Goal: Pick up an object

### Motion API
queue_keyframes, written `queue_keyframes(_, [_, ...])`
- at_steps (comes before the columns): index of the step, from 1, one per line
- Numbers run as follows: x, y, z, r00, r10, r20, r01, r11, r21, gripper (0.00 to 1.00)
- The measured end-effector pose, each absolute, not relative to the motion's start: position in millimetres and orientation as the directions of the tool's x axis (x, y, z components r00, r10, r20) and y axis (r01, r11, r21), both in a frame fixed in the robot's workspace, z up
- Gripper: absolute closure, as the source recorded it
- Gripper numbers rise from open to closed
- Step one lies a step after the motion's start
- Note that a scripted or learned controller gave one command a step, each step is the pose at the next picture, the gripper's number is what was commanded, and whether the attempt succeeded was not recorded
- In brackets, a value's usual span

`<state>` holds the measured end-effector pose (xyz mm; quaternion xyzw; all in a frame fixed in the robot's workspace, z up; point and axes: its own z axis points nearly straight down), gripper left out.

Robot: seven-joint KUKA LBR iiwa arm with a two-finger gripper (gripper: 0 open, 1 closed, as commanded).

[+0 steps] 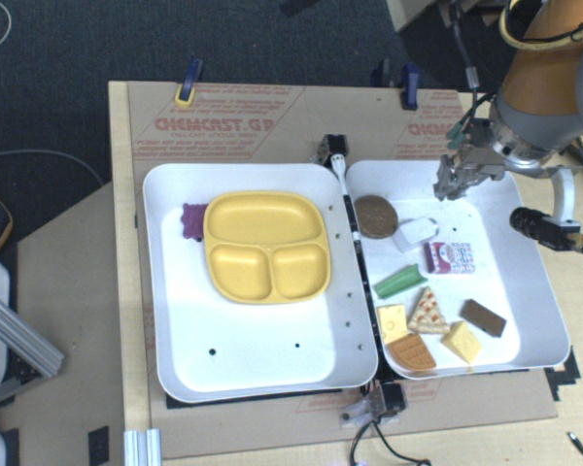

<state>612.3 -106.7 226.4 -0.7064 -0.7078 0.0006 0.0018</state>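
My gripper [451, 184] hangs over the far part of the right bin [534, 289], above bare white floor, with nothing between its fingers. The objects lie nearer the camera and to its left: a brown round cookie [376, 216], a white piece [415, 232], a pink-and-white packet [449, 256], a green pickle [400, 282], a pizza slice [428, 313], a brown chocolate bar [484, 317], a yellow cheese cube [462, 342], a yellow cracker [392, 319] and a toast-coloured round [411, 351].
The left bin [175, 309] holds a yellow three-compartment plate [267, 245] with a purple item [192, 220] tucked at its left edge. Clamps [332, 149] sit at the joint between the bins. The arm's orange band [554, 27] rises at top right.
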Motion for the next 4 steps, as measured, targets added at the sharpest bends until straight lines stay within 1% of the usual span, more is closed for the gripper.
queue_keyframes(1, [594.1,-58.0,215.5,-0.003,1.0,0.002,1.0,0.003,-0.005,1.0])
queue_keyframes(2, [578.3,-12.8,233.0,-0.004,1.0,0.002,1.0,0.004,-0.004,1.0])
queue_keyframes(3, [568.0,-11.4,214.5,0.001,1.0,0.001,1.0,-0.001,-0.005,1.0])
queue_keyframes(4, [577.5,-14.0,234.0,0.0,1.0,0.0,1.0,0.0,0.003,1.0])
